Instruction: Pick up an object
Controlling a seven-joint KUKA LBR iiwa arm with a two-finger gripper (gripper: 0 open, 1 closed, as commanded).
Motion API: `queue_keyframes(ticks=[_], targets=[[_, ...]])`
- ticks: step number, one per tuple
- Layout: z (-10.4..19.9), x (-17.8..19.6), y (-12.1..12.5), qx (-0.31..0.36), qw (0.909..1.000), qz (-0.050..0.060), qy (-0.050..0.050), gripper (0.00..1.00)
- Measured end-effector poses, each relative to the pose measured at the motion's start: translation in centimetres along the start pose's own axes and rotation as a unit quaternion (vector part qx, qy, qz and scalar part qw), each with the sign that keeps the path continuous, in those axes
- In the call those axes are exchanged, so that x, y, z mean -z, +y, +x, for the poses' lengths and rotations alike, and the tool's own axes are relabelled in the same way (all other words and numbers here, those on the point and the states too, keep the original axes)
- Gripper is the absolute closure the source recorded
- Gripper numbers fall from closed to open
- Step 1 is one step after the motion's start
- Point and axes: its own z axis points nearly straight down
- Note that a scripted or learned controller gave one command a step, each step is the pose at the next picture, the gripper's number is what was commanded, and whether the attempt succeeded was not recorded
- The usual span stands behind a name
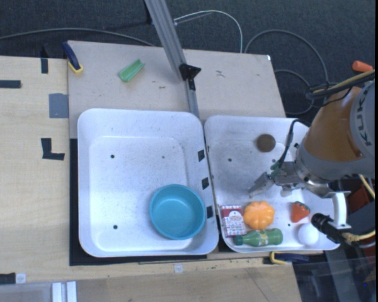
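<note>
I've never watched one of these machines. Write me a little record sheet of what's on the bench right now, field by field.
arm: grey, orange band, reaching in from the right
gripper: low over the right bin, above the orange pumpkin; nothing seen between its fingers
right bin contents: pumpkin, green bottle, red-and-white packet, strawberry, white egg, brown disc
left bin: blue bowl
outside the bins: green block

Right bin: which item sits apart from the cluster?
The round brown disc, alone toward the bin's far side; the orange pumpkin and the rest crowd the near edge.
</note>
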Motion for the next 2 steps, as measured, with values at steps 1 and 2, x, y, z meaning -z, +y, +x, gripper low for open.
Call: queue_keyframes(ticks=[1,2], targets=[[0.1,-5.4,-0.2,0.0,1.0,0.0,0.0,0.0],[0.2,-4.1,0.0,0.001,1.0,-0.002,0.001,1.0]])
